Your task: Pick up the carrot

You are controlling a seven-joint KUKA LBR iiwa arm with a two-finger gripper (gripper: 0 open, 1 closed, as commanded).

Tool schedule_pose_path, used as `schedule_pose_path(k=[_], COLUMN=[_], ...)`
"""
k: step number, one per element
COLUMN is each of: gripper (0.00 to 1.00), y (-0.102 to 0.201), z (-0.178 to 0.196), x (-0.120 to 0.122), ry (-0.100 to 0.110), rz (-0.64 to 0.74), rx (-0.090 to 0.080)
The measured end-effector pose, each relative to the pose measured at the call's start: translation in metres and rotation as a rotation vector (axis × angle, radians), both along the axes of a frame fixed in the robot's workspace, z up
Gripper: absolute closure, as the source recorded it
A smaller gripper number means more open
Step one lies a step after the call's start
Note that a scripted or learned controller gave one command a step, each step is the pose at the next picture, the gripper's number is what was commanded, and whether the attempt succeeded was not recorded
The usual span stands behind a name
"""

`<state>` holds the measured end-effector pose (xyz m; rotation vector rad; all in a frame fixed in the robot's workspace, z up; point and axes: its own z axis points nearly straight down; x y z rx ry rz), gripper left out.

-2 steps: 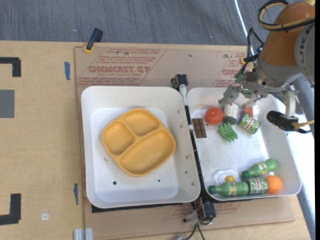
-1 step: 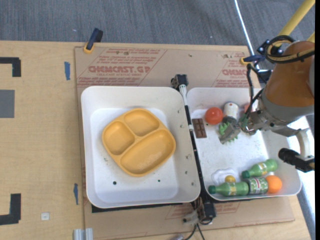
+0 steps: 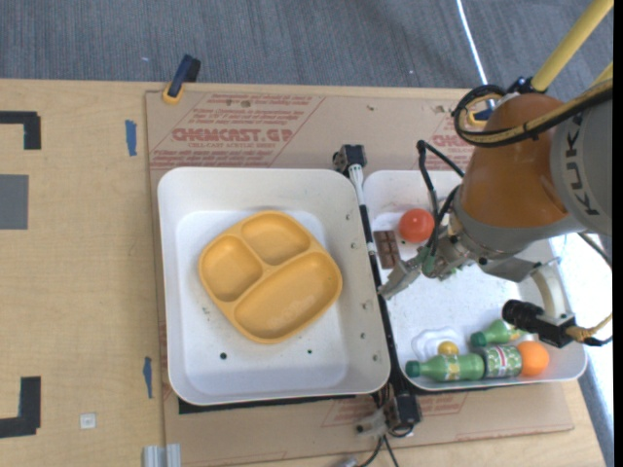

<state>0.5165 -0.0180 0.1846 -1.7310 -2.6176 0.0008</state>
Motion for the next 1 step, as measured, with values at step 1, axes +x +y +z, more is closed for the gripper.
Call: schedule_pose_path(k=[1], gripper=[0.00], y=[0.0811], z=[-0.0480], x=[-0.0161], ry=[-0.015], rz=[-0.161], rx=[-0.018])
